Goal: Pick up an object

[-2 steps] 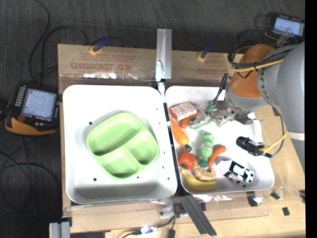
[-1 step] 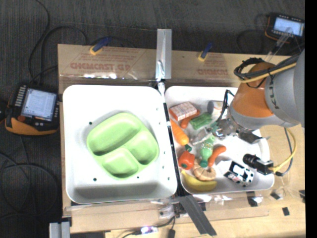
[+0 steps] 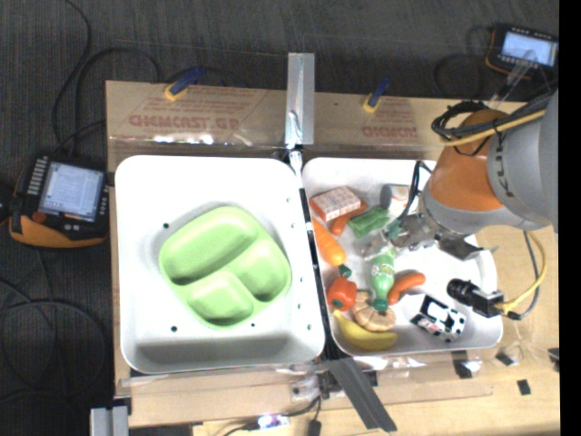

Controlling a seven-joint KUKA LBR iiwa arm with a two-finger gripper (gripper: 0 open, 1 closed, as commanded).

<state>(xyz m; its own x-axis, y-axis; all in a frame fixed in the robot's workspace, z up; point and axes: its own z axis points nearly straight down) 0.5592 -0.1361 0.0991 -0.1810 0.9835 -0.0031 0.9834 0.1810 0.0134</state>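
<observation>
While the arm hangs low: gripper (image 3: pixel 406 228) sits over the right bin (image 3: pixel 490 330), fingers hidden, so I cannot tell their state.
Progress: judged unfinished; nothing seen lifted.
Object: green bottle (image 3: pixel 382 274) lies just below the gripper.
Crowding: carrot (image 3: pixel 330 246), banana (image 3: pixel 366 333), red box (image 3: pixel 335 203) close by.
Left bin: green tray (image 3: pixel 225 263).
</observation>
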